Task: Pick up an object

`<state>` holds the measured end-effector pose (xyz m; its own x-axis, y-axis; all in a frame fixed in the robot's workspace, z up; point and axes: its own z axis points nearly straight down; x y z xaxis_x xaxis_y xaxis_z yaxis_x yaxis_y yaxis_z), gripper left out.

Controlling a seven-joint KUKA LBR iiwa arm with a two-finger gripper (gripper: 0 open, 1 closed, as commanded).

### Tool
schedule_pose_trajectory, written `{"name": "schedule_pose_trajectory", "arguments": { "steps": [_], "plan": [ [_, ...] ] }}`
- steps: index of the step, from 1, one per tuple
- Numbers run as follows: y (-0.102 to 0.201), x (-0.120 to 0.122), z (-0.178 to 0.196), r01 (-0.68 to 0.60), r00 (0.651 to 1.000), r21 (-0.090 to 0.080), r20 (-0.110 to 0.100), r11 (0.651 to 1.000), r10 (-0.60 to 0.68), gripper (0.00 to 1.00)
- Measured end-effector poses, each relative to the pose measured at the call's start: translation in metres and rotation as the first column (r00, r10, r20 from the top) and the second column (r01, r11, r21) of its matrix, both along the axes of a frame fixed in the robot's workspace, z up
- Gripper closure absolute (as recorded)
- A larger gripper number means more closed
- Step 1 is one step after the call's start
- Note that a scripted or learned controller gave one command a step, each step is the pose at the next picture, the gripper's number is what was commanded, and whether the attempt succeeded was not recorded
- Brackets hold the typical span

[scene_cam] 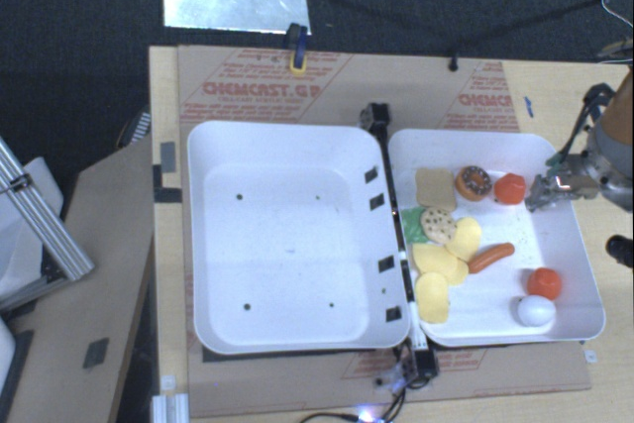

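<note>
The right bin (570, 248) holds several toy foods. A tan square slice (435, 185), a frosted donut (474, 181) and a red tomato (510, 188) lie along its far side. Below them are a speckled cookie (437, 224), yellow pieces (440, 263) and an orange sausage (491, 257). A red-orange ball (544, 283) and a white egg (535, 311) sit in the near right corner. My gripper (544, 192) hangs over the bin's right side, just right of the tomato, and I see nothing held in it.
The left bin (287, 253) sits beside the right one, with black clips (386, 263) along the shared divider. Both rest on a cardboard sheet (258, 84) on the bench. A yellow-and-blue clamp (297, 50) stands at the far edge.
</note>
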<state>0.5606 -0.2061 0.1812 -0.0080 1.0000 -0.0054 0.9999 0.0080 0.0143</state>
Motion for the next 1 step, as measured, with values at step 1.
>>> {"name": "schedule_pose_trajectory", "arguments": {
  "steps": [1],
  "plan": [
    [0.0007,0.1004,0.0994,-0.002,1.0,-0.001,0.005,1.0,0.002,1.0]
  ]
}}
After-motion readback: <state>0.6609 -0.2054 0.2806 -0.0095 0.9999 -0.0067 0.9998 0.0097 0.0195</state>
